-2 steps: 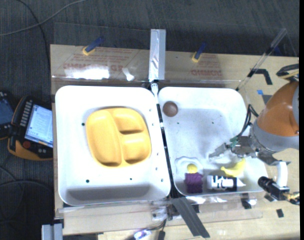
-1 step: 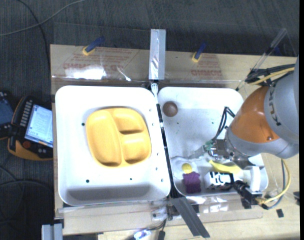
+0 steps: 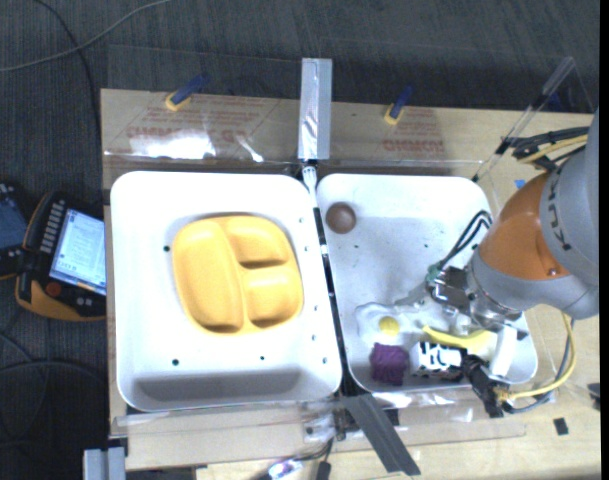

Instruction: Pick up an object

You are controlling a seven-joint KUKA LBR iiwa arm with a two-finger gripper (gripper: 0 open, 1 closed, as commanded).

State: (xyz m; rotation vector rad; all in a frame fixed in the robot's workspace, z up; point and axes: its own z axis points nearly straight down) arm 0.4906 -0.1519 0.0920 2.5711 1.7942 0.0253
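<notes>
My gripper [image 3: 446, 290] hangs low over the right bin [image 3: 404, 218], near its front right part, with the grey and orange arm [image 3: 534, 243] above it. Just in front of it lies a yellow banana-shaped piece [image 3: 462, 338], and beside that a black and white object [image 3: 436, 358]. A purple block [image 3: 388, 362] sits at the bin's front, with a white fried egg with a yellow yolk [image 3: 384, 322] behind it. A brown ball [image 3: 340, 217] rests in the far left corner. I see nothing between the gripper and these objects that shows a hold.
The left bin [image 3: 144, 368] holds a yellow divided plate [image 3: 238, 271]. A handheld pendant [image 3: 64, 263] lies left of the bench. Cables [image 3: 539, 388] trail at the front right. A grey upright strip [image 3: 315, 108] stands behind the wall between the bins.
</notes>
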